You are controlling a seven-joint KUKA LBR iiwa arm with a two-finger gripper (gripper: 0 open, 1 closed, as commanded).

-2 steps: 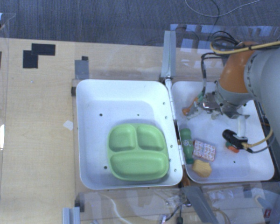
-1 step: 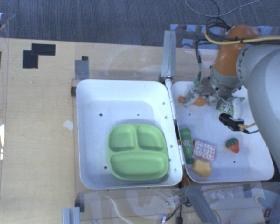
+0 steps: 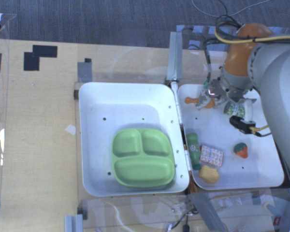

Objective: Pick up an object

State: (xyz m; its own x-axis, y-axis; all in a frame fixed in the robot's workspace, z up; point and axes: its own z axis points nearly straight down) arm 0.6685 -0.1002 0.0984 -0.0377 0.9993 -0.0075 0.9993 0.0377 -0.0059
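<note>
My gripper (image 3: 209,94) is low over the far left part of the right bin (image 3: 261,178), hanging from the orange-banded wrist (image 3: 241,57). Right beneath it lies an orange carrot-like toy (image 3: 194,100), whose right end sits under the gripper's metal tip. A green and white object (image 3: 234,109) lies just to the gripper's right, partly hidden by the arm. Nearer the front lie a green bottle (image 3: 192,150), a patterned flat packet (image 3: 211,155), a yellow lump (image 3: 209,174) and a red strawberry-like toy (image 3: 240,150).
The left bin (image 3: 94,129) holds a green divided plate (image 3: 143,157). A black part with a cable (image 3: 242,124) hangs off the arm over the right bin. The bulky grey arm (image 3: 280,91) covers that bin's right side. A metal divider (image 3: 174,57) stands at the back.
</note>
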